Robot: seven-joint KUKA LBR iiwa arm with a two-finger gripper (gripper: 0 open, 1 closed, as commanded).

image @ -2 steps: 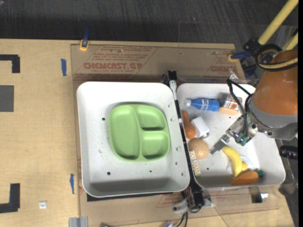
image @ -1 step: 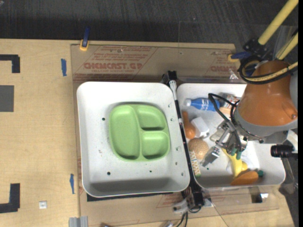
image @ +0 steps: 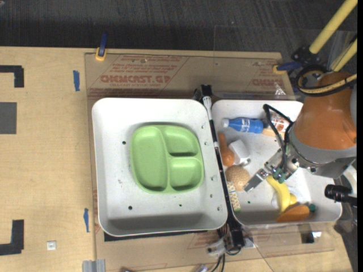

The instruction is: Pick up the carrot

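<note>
The carrot (image: 296, 211) lies in the right bin (image: 252, 217), at its near edge, touching the banana (image: 282, 190). The gripper (image: 262, 177) hangs over that bin with nothing in it; how wide it is open is unclear. Red print behind the bins reads "CHEMCAST GP" (image: 135, 78)

Two bins sit side by side on the bench (image: 45, 169): the left bin (image: 108, 169) holds a divided plate (image: 167, 157); the right bin (image: 249, 217) holds a bottle (image: 245, 124) at the back, a banana (image: 282, 193) and carrot (image: 295, 211) at the front right, with the gripper (image: 262, 177) just left of the banana
</note>
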